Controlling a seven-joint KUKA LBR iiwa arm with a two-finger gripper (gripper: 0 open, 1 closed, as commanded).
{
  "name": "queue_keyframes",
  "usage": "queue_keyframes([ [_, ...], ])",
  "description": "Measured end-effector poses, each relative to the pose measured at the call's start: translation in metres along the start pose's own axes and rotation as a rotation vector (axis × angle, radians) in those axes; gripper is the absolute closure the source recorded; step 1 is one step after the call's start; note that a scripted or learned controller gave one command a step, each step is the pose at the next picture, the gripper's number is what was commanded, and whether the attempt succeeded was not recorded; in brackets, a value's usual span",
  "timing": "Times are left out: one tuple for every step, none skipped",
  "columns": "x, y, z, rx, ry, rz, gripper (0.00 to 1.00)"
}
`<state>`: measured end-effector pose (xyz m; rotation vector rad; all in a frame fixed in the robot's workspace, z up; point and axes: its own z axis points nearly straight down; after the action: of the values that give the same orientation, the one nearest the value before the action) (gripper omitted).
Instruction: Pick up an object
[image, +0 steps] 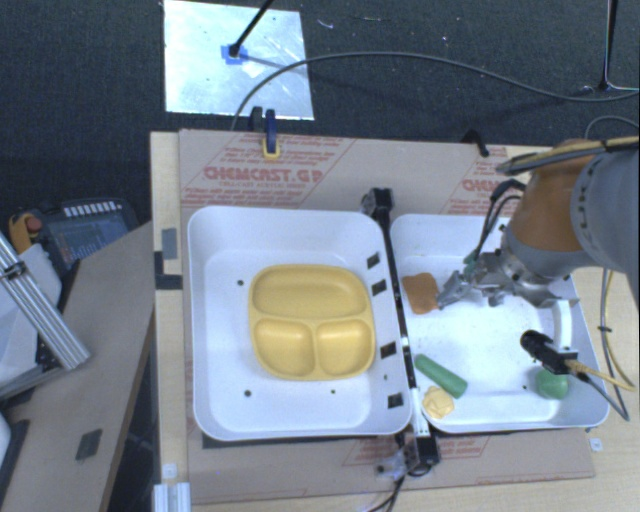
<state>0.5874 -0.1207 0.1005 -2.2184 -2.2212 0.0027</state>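
— Where to look for the target?

— In the right bin (490, 345), near its left wall: a flat brown piece (421, 292), lying just beside the divider (392, 300) between the bins. Closest candidate by far.

— And the gripper (455, 290)?

— Low over the same bin, just right of that brown piece. Near it or perhaps touching; hard to say from this slant. Jaws wide or narrow: impossible to tell here. No object visibly held.

— Judged stage?

— Probably the approach, with the grasp not yet made.

— How to do it well?

— Centre over the piece before closing. Come down straight rather than sideways, to avoid shoving it against the wall. Straddle the narrower width. Mind the flatness: probably little height to pinch, so go right down to the bin floor. Close gently, lift slowly, then check for something actually held.

— Other options?

— Green cylinder (441, 375) and small yellow lump (437, 402) toward the near-left corner of the same bin, just beside each other. A green round thing (551, 384) near the right rim. All well apart from the gripper. Leave the yellow divided tray (310, 320) in the left bin (215, 300) alone: most likely too broad for a pinch.

— Main risk?

— Pushing the brown piece against the divider, or closing on air.
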Motion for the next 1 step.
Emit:
queue_keyframes([
  [-0.0002, 0.0013, 0.0147, -0.004, -0.001, 0.000, 0.00],
])
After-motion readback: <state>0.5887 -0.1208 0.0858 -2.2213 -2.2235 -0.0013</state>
